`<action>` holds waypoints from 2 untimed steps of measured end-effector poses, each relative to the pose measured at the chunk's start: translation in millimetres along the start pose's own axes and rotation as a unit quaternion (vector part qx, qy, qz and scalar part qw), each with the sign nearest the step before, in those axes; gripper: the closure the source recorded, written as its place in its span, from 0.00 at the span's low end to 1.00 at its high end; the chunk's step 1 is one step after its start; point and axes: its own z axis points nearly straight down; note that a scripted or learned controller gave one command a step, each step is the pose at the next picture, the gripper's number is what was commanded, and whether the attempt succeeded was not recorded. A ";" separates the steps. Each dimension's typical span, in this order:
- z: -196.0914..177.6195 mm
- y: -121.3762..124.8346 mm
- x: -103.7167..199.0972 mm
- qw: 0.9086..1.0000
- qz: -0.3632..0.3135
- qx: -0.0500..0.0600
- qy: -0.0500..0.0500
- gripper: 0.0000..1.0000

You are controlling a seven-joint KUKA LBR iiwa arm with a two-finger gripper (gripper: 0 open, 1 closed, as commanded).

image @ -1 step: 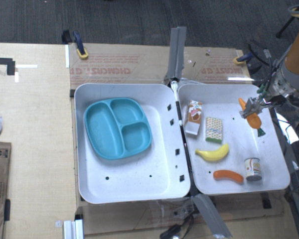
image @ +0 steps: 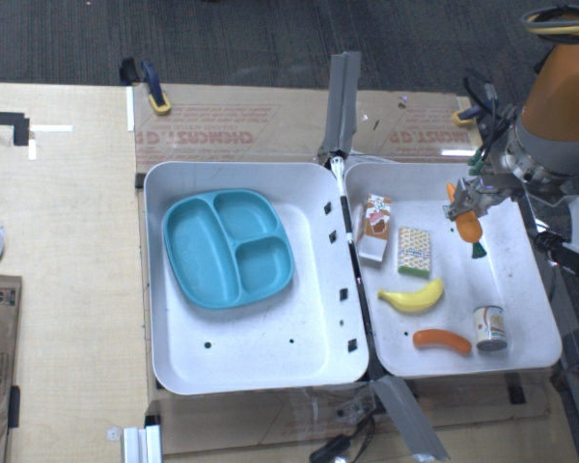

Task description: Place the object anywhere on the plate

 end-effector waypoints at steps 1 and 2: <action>32.4 39.8 63.2 0.976 -0.217 0.000 0.000 1.00; 32.0 80.3 133.2 0.985 -0.170 -0.001 0.000 1.00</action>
